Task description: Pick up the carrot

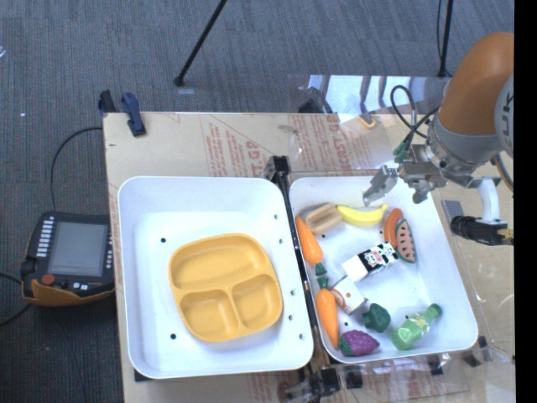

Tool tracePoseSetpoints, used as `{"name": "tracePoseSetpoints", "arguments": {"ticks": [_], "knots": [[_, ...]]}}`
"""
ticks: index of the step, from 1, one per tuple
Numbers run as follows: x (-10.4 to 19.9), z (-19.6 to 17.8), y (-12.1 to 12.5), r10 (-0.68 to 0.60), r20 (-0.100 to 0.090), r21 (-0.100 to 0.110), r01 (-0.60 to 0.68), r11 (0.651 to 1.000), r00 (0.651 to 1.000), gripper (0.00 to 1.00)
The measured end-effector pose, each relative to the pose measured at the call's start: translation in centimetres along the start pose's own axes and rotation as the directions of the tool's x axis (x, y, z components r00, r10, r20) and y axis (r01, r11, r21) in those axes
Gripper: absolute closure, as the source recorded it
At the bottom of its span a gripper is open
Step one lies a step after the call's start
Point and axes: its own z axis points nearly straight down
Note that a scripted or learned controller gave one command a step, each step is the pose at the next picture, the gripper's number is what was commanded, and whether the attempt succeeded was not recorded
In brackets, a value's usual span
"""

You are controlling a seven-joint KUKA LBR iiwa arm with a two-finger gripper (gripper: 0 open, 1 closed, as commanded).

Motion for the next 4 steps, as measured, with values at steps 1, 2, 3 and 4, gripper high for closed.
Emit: {"name": "tracePoseSetpoints", "arguments": {"ticks": [1, 2, 3, 4], "knots": [[5.1, 11.5, 0.9, 0.043, -0.003, 0.015, -0.043, 0.999, 0.999, 0.00], [5.1, 13.8, -2.3, 0.049, 0.009, -0.002, -0.049, 0.999, 0.999, 0.00], [10.6, 3.9, -6.9, 0.268, -0.001, 0.003, -0.268, 0.964, 0.964, 0.00], [14.4, 4.2, -13.7, 0.395, 0.003, 0.011, -0.395, 0.919, 0.919, 0.00]]}}
